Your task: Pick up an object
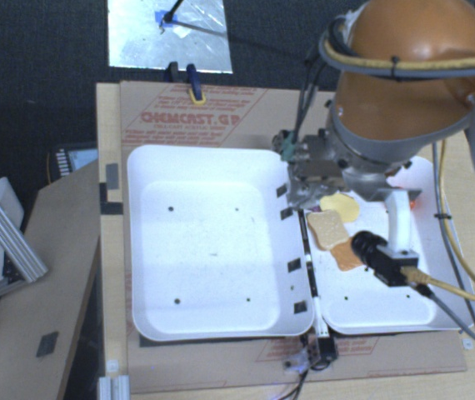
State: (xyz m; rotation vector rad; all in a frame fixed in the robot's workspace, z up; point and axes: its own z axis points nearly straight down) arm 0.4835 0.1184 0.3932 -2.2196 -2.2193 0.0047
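Observation:
My gripper (302, 192) hangs low over the left edge of the right bin (387, 311), under the big orange and grey wrist. Just right of and below it lie a tan slice of toy bread (327, 228), a pale yellow piece (343, 207) behind the bread, and an orange piece (345, 257) in front of it. The three pieces touch or overlap one another. Nothing is seen held by the gripper. A small red object (410, 194) peeks out near the bin's right side, mostly hidden by the arm.
The left bin (204, 248) lies beside the right one, with a dark divider strip (307, 257) between them. Both rest on a cardboard sheet (196, 115). A shiny metal plate (169, 22) lies at the back. The arm covers the right bin's far half.

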